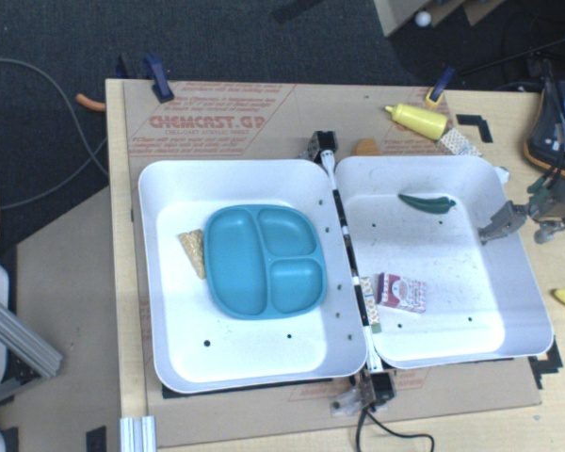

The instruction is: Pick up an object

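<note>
Waiting at the right rim of the right bin (532,323), the gripper (508,219) sits low over the bin's edge, with nothing seen between its tips; whether it is open or closed cannot be told from this angle. By my judgement the pick has not started in earnest and this is the approach step.

Two candidates lie in the right bin. A dark green pepper-shaped object (427,202) rests at the far side, a little left of the gripper and apart from it. A small red-and-white packet (400,293) lies flat toward the near left part of the same bin, just beside the divider between the bins.

The left bin (160,252) holds a blue three-compartment plate (264,258) with a tan cracker-like piece (192,247) touching its left edge. A yellow bottle (417,118) lies on the bench beyond the bins.

The green piece seems the easiest target, being nearest. The next move would call for shifting left over it, turning the wrist so the tips straddle its narrow width, then descending. The flat packet would probably be harder to grasp off the floor.
</note>
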Tool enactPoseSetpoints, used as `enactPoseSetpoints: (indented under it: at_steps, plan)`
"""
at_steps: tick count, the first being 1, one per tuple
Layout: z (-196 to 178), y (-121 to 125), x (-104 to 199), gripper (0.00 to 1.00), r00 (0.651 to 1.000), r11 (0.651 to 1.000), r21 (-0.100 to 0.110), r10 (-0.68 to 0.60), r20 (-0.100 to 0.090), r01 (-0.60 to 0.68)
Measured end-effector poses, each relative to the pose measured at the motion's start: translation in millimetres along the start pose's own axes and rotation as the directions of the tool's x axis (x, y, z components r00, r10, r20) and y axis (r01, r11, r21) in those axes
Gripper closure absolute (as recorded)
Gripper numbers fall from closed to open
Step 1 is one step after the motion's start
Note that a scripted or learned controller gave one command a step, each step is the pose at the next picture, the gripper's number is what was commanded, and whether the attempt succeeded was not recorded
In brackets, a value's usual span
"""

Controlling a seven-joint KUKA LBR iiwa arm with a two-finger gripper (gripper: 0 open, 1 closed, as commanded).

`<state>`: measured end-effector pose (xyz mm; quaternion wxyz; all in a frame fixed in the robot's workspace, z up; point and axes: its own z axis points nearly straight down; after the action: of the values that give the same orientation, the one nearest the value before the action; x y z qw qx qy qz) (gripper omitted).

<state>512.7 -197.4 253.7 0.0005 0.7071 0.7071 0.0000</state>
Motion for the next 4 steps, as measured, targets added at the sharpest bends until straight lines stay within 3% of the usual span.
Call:
enactPoseSetpoints:
  at_steps: [1,2,3,4]
  plan:
    - [169,70,21,0.00,1.000,1.000,0.000,-0.001,-0.001,0.001]
    - [169,106,66,0.00,1.000,1.000,-0.001,-0.001,0.000,0.001]
    - [172,151,49,0.00,1.000,1.000,0.014,0.002,-0.003,-0.002]
    - [169,153,10,0.00,1.000,1.000,0.001,0.001,0.001,-0.001]
